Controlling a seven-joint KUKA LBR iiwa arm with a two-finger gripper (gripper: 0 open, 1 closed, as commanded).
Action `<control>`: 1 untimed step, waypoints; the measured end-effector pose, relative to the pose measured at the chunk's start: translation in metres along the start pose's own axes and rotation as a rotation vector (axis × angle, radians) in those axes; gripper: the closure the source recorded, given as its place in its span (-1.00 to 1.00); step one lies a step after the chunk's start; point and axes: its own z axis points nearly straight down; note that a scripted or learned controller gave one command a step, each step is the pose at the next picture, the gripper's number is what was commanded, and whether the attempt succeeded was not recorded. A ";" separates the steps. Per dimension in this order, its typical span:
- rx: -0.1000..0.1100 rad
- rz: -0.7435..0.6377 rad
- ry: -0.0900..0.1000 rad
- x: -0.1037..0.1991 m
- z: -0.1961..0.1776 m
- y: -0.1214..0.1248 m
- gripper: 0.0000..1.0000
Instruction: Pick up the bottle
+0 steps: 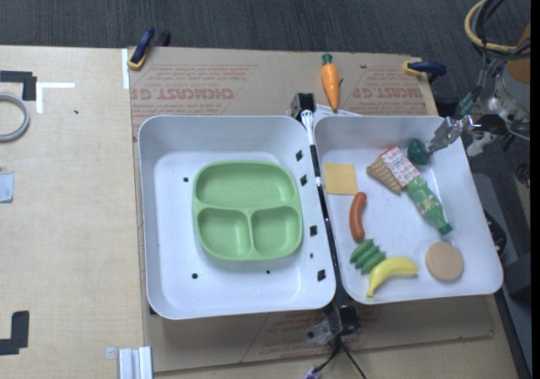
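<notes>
Gripper hangs over the far right corner of the right bin, its metal tip slanting down from the arm at the view's right edge. Whether its fingers are apart or closed cannot be told at this size, and nothing shows between them.

Left of the gripper, across the divider, sits the left bin, and in it, well apart from the gripper, a green tray with three compartments.

Within the right bin, the bottle lies on its side just below the gripper, clear green, its dark green cap just beside the gripper tip; contact cannot be judged. Its body runs away from the gripper toward the near right.

Near the bottle's far end, further below the gripper, lies a round tan cookie. Left of that, a banana curves along the near wall, with a green vegetable piece touching it. A red sausage lies up from those. A cracker rests just left of the bottle's cap, near the gripper, and a yellow cheese slice lies further left.

Beyond the bins, up and left of the gripper, a carrot lies on the cardboard.
</notes>
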 end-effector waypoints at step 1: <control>0.004 -0.136 0.012 0.001 0.114 -0.047 -1.00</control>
